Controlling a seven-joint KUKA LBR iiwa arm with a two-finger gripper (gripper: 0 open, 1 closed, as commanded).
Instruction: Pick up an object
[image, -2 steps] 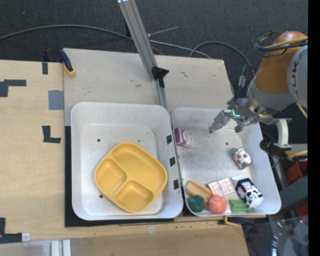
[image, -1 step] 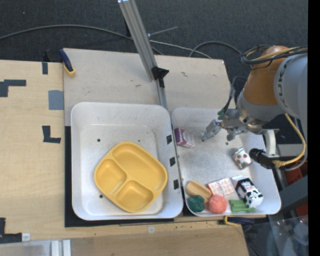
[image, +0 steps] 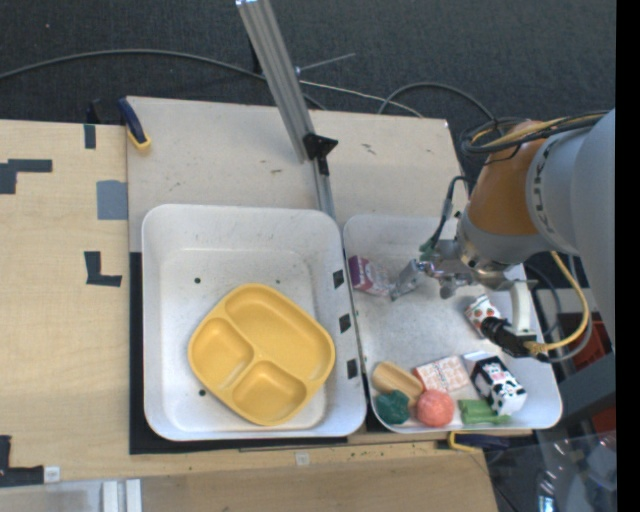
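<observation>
**Tool low in the right bin, beside a small purple packet**

The tool (image: 412, 280) sits in the upper part of the right bin (image: 400, 232), its grey fingers reaching toward frame left, just beside a small purple-and-white packet (image: 361, 274) that lies against the bin's left wall. Whether the fingers are spread or pressed together cannot be made out at this size, and nothing shows between them.

The packet is the nearest candidate. It looks light, thin and crinkly, likely to slide or buckle, not resist; a pinch across its narrow width, away from the wall, seems the best hold, since the wall leaves little room on that side.

Other choices crowd the bin's lower edge at lower right of the frame: a tan bun-like piece (image: 396, 379), a green lump (image: 392, 406), an orange-red ball (image: 434, 408), a pink-checked flat piece (image: 444, 374) and a black-and-white cow-patterned block (image: 499, 385). The ball would probably roll; the block looks stiff and easier to grip.

The left bin (image: 160, 300) holds a yellow divided tray (image: 262, 351).
</observation>
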